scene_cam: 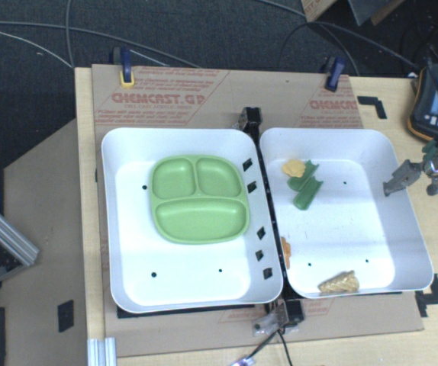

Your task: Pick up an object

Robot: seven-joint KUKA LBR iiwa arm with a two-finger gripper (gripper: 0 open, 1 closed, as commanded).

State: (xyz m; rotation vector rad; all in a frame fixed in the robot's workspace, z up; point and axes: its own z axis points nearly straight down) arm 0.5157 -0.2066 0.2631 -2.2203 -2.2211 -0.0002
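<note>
Three small pieces wait in the right bin

Three light food toys lie in the right bin: a green piece touching a yellow one near its far left corner, and a tan chunk by the near edge. The green looks stiff and narrow, best pinched across its middle. At the bin's right rim, the gripper hangs empty; how wide its jaws stand cannot be told.

A robotics lab: loose black cables cross dark carpet (clamps pin the counter's far edge), aluminium framing alongside.
</note>
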